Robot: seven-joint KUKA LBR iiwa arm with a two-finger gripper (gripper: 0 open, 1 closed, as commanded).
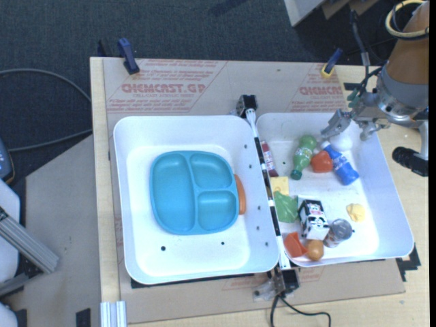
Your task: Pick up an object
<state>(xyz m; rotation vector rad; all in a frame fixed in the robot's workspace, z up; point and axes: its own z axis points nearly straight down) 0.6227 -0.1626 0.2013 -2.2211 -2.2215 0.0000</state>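
Down on the bench (170,87), a board printed with red lettering, two shallow white bins sit side by side, their inner rims meeting. The left bin (129,155) lies just beside the right bin (395,210). Beyond the left bin, a blue clamp (127,54) bites the bench's far edge, and another clamp (331,63) grips that edge beyond the right bin.

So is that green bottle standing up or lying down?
Lying down. The green bottle lies on its side in the right bin, beside a blue bottle.
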